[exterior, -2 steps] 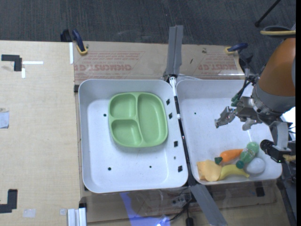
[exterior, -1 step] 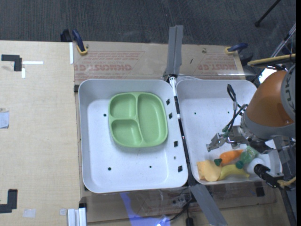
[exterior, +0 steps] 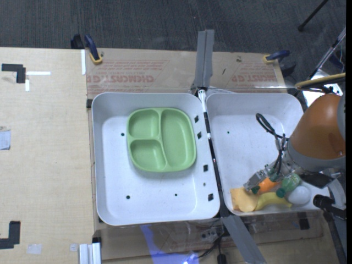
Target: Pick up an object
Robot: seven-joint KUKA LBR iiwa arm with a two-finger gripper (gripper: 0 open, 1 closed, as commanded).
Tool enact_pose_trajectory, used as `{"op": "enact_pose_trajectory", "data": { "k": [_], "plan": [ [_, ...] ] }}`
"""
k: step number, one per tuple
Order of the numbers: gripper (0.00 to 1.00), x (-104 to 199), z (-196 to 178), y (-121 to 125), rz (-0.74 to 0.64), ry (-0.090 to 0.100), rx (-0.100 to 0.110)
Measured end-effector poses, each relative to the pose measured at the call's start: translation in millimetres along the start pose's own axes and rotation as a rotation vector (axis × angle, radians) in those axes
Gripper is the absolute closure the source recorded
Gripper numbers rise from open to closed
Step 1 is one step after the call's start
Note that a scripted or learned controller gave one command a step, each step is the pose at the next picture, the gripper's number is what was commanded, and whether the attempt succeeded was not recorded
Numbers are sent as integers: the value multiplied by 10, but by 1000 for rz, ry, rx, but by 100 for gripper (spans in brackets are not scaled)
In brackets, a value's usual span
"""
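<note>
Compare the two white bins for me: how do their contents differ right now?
The left bin holds one thing, a green divided plate, lying flat near its middle. The right bin holds several small things heaped in its near corner, among them a yellow banana-like piece, an orange piece and a white ball. The arm reaches over the right bin, not the left. Both are shallow, white and side by side.

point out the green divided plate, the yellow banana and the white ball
green three-compartment plastic plate (exterior: pixel 161 140): camera view, on the ridge where its compartments meet
yellow banana (exterior: pixel 273 201): camera view, on its curved body
small white ball (exterior: pixel 299 195): camera view, on its rounded top
</note>
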State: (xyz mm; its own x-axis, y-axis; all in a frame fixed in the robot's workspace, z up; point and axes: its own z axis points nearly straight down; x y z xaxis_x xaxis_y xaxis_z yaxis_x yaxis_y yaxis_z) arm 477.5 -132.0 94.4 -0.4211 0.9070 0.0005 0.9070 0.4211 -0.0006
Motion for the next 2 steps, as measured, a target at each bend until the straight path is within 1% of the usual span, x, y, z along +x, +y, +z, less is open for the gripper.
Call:
{"op": "enact_pose_trajectory", "data": {
  "k": [1,2],
  "plan": [
    [100,-7,-89,4,3,0,-1],
    [100,130,-968,972,240,-2,1]
  ]
}}
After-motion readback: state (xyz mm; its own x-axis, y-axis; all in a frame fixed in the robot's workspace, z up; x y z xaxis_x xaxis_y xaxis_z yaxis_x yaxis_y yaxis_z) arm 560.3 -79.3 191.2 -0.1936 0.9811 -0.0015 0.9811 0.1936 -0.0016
